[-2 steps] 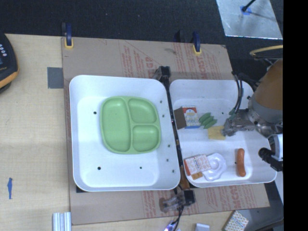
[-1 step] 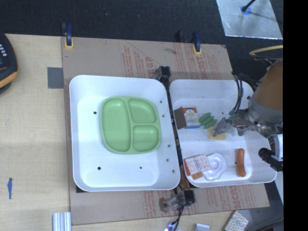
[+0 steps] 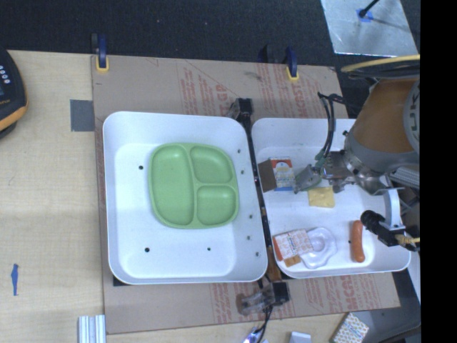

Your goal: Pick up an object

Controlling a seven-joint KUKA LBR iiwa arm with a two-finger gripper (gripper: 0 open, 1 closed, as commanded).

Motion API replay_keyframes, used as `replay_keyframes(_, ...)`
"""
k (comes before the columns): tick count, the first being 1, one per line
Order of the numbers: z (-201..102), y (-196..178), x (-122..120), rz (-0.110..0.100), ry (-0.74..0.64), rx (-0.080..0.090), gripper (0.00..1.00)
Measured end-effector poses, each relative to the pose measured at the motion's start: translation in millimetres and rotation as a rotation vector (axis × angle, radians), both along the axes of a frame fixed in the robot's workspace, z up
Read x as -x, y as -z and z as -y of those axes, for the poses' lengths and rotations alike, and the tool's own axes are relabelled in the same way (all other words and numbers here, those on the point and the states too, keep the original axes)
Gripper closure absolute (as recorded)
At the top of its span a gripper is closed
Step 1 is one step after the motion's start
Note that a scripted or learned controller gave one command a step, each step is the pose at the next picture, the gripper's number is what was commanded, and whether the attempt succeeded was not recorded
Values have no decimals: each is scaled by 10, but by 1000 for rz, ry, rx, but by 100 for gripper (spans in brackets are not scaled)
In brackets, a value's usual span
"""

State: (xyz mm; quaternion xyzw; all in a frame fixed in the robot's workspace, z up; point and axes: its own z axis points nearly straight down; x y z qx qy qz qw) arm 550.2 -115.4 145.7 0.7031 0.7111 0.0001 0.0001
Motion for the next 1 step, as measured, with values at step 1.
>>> replay_keyframes(1, 598, 569, -47, -7, 11, 2, 0)
